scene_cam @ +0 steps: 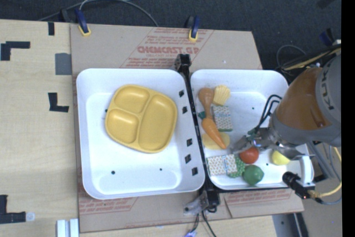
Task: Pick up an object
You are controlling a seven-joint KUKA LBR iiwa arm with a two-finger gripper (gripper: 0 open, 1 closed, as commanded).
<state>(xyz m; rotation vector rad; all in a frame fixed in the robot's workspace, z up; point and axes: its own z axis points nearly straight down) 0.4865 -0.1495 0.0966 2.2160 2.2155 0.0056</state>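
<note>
Right, down in the right-hand bin the small red tomato sits toward five o'clock of the bin's floor, and the gripper is hovering right over it, just at its twelve o'clock edge. Whether those metal tips are apart or together, I cannot tell from this slant, and nothing is plainly caught between them. Just at the tomato's six o'clock lies a green round piece, touching or nearly so, and at three o'clock a yellow lemon-like piece pokes out beside the arm. Over at nine o'clock, a patterned packet lies flat, with an orange carrot slanting above it on a pale yellow piece. Farther up at eleven o'clock, a tan pear shape and a yellow corn cob sit side by side. Across the divider, the left bin carries a yellow sectioned plate, well apart from all this.
</note>
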